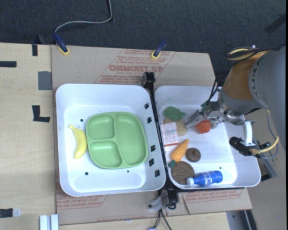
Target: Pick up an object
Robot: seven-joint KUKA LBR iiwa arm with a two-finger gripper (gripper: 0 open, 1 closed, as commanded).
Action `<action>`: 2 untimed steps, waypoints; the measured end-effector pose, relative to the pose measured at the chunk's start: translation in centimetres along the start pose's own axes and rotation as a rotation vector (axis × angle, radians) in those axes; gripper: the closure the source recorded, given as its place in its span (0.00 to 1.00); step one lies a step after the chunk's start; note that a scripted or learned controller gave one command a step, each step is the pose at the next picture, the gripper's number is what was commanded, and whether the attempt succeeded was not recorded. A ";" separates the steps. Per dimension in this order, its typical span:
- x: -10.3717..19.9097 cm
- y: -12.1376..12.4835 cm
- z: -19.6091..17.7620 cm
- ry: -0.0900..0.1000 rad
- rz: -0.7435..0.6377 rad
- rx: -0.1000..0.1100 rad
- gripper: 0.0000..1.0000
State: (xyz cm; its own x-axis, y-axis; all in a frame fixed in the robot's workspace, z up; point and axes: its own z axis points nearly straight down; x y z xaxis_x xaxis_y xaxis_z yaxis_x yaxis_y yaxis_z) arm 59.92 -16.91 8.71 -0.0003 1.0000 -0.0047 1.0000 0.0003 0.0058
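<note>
My gripper (pixel 204 119) hangs low in the right bin (pixel 240 169), near its upper middle. A small red round item (pixel 203 126) lies right under it, touching or nearly so. To their left are a dark green piece (pixel 173 113), a tan block (pixel 181 128) and a white card with red print (pixel 169 133). Below them lie an orange carrot (pixel 179 150), a small brown ring (pixel 193 154), a brown round disc (pixel 182 172) and a blue bottle (pixel 205 178) on its side.
The left bin (pixel 67 99) holds a green divided plate (pixel 117 139) and a yellow banana (pixel 79 141) beside it. A black divider (pixel 153 123) runs between the bins. The arm's grey body (pixel 264 85) covers the right bin's upper right corner.
</note>
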 end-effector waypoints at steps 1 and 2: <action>0.0 0.0 -1.0 -0.001 0.000 -0.001 1.00; 7.1 1.0 -7.5 0.005 -0.003 0.005 1.00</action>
